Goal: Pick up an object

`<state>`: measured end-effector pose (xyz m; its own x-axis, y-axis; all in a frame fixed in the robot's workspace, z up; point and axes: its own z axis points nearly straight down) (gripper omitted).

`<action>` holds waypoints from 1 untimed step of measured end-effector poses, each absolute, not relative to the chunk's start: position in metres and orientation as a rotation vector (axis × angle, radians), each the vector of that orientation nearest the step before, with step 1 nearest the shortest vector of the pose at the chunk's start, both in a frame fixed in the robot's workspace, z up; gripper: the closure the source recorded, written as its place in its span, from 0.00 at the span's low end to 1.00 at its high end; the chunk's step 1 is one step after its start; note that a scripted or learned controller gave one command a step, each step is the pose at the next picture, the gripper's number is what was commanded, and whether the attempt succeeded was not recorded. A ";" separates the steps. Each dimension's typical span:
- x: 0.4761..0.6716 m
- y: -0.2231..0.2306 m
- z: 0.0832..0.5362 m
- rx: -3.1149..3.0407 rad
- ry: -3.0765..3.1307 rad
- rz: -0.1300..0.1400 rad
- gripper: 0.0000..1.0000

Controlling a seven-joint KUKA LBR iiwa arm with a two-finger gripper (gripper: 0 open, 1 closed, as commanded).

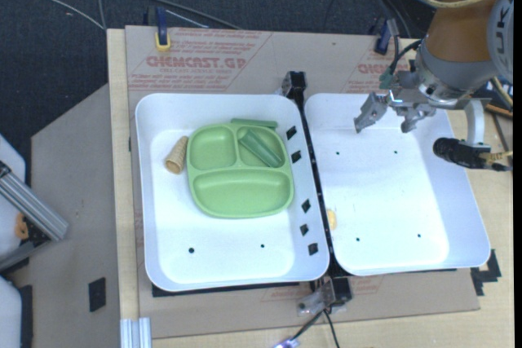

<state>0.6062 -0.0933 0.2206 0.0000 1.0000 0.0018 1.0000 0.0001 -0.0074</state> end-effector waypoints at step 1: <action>0.604 -0.093 0.157 -2.216 -2.215 0.008 0.00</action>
